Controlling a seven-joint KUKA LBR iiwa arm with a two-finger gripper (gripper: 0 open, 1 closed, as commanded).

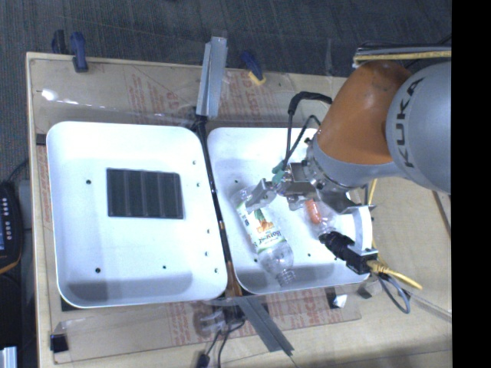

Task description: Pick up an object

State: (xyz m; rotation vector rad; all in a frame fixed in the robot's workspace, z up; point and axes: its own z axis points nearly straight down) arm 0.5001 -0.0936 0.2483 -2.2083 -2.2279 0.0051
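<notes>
1. In the right bin (pixel 222 152), the gripper (pixel 261 192) sits low over the floor, roughly mid-bin, reaching in from the right.
2. Fingers look parted, spread wide; nothing visible between them. Tips sit at the upper end of the bottle, contact unclear.
3. Clear plastic bottle (pixel 266 236) lies on its side just below the gripper: white label with orange print, long axis running top-left to bottom-right, lower end near the bin's front wall.
4. Small orange-red object (pixel 313 211) lies right of the bottle, under the wrist, partly hidden. Can't identify it.
5. Arm (pixel 368 125): orange band and grey link cover the bin's upper right. A black cable loops above the wrist.
6. A black connector with yellow cable (pixel 360 259) hangs over the bin's right front corner.
7. Left bin (pixel 69 152): one dark rectangular panel (pixel 144 193) flat on its floor, a few small dark dots around it.
8. Surface: both bins sit side by side, touching, on a tan board with red print under a clear sheet. A grey metal bar (pixel 211 75) stands at the back between the bins; blue clamps (pixel 77 48) are on the back edge.
9. Room: dark grey carpet beyond the bench; black caster wheels at top.
10. Count: 2 bins, 1 bottle, 1 orange-red item, 1 dark panel, 1 arm.
</notes>
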